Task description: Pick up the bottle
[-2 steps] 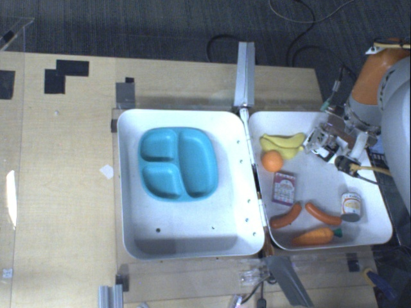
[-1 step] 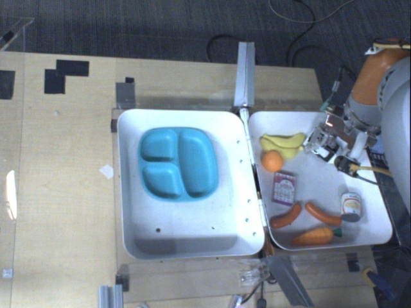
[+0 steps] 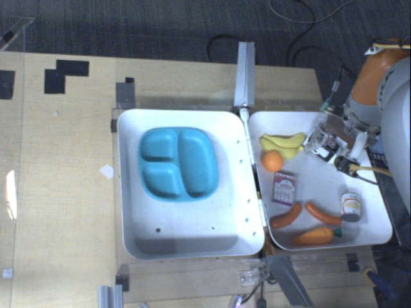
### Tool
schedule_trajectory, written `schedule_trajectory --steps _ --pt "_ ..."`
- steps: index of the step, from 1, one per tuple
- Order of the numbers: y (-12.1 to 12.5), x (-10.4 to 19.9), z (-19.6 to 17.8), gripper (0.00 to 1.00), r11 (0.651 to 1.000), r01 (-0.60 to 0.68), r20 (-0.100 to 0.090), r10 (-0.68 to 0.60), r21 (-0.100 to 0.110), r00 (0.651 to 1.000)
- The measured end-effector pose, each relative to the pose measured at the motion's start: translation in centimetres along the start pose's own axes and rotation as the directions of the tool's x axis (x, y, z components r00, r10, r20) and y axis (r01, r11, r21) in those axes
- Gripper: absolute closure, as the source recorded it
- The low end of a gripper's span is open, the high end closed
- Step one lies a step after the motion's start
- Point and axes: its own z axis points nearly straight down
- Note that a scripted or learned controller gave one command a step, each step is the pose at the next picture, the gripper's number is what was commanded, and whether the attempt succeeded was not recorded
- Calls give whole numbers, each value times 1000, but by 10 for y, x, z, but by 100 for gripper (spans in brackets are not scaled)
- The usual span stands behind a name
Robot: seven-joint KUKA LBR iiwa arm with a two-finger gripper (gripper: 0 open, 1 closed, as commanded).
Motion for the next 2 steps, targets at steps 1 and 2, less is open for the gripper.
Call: schedule_trajectory --steps 1,2 --pt "0 0 0 0 1000 0 0 0 0 1000" --pt "0 0 0 0 1000 0 0 0 0 1000"
